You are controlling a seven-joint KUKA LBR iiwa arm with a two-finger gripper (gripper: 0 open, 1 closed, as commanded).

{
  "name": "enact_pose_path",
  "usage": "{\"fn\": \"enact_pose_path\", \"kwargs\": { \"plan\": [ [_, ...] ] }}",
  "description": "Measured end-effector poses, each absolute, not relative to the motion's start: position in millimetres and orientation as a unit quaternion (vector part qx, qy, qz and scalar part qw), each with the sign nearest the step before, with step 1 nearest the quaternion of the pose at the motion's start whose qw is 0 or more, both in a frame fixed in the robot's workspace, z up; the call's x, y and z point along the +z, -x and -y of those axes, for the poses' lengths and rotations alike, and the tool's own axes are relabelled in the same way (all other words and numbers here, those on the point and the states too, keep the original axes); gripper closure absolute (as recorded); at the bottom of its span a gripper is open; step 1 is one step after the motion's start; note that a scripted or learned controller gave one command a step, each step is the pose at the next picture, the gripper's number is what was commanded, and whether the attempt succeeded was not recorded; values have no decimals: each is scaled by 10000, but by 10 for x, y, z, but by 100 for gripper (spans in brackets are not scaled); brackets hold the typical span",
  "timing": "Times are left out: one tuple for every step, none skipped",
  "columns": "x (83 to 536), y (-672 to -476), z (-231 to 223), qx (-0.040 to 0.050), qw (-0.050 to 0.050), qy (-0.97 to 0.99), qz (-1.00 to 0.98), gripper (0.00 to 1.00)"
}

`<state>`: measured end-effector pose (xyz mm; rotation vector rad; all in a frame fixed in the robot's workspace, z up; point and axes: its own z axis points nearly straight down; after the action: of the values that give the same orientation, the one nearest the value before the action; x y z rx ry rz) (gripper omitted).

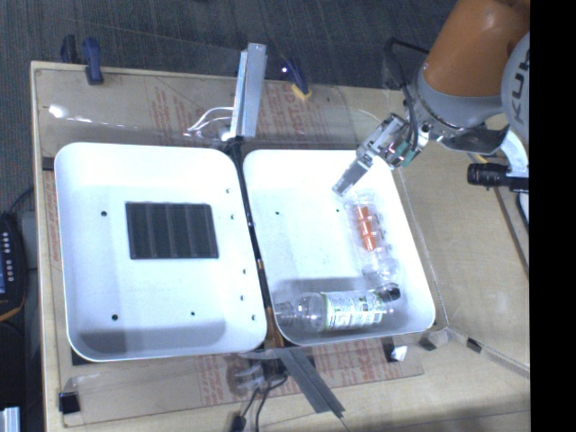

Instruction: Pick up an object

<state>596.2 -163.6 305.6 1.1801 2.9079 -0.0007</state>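
Two shallow white plastic bins sit side by side on my pale wooden worktop point(468, 268). The left bin point(81, 241) carries a dark grey ribbed rectangular panel point(171, 230) lying flat near its middle. The right bin point(297, 223) holds two clear plastic bottles. One, a small clear bottle with an orange label point(369, 234), lies along the bin's right side, pointing roughly from the far wall toward the near one. The other, a larger clear bottle with a pale printed label and a dark cap point(337, 310), lies across the near end of the bin, its cap toward the right and close to the lower end of the orange-labelled bottle.

My arm comes in from the right, its orange band point(472, 39) high above the worktop's far right corner. My end effector point(346, 184) hangs over the far right part of the right bin, tilted down and to the left, its tip just beyond the upper end of the orange-labelled bottle. I cannot tell how it is set at this angle, and nothing is visibly held in it. Both bottles lie on the bin floor.

A grey metal bar point(249, 88) stands upright behind the gap between the bins, and blue clamps point(92, 59) grip the worktop's far edge.
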Motion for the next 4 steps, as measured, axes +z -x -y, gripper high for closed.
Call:
{"fn": "enact_pose_path", "kwargs": {
  "plan": [
    [3957, -5794, 2109, -9, 18, -4141, -9102, 0],
    [2930, -5671, 2069, -5, -11, -3505, -9366, 0],
    [2117, -5957, 2081, -1, -10, -2211, -9753, 0],
    [1503, -5762, 1623, -2, -19, -3199, -9474, 0]
  ]
}}
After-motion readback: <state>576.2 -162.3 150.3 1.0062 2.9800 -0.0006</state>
